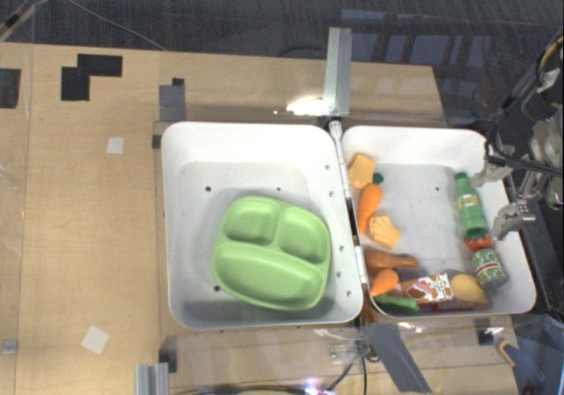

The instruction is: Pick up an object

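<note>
The right bin (423, 155) holds several toy foods. A green bottle (470, 205) lies near its right wall, with a small red-capped jar (487, 266) just below it. An orange carrot (370, 203) and two tan bread pieces (361, 170) (384, 231) lie along the left wall. A red packet (432, 289) and a yellow potato (472, 289) sit at the front. My gripper (497, 199) hangs over the bin's right rim, open, its two grey fingers pointing left just right of the bottle, with nothing between them.
The left bin (189, 164) holds a green divided plate (271, 252). A metal post (337, 76) stands behind the seam between the bins. More carrot-like pieces (388, 272) and a green vegetable (401, 303) crowd the right bin's front left corner.
</note>
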Available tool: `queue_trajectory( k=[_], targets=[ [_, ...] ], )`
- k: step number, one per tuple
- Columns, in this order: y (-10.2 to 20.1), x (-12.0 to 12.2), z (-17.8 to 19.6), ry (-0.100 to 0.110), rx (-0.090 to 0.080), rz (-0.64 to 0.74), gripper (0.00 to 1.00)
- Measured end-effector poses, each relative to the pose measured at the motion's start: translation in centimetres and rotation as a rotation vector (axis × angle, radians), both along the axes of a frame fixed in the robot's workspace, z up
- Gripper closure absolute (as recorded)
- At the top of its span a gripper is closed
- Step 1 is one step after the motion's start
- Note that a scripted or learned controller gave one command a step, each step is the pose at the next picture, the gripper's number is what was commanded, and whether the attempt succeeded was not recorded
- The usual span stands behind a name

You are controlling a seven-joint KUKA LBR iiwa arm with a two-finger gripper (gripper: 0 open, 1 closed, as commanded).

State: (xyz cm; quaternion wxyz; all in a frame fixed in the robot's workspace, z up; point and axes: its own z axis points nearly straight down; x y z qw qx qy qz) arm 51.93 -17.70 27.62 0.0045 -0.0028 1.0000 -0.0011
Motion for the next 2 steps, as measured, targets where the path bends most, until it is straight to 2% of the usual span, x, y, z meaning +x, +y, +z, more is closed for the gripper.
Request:
queue_trajectory(
  k=[1,2],
  targets=[
    [-1.5,3.4,-16.0,0.012,0.004,0.011,0.0],
    [-1.2,1.7,-18.6,-0.007,-0.002,-0.02,0.0]
  ],
)
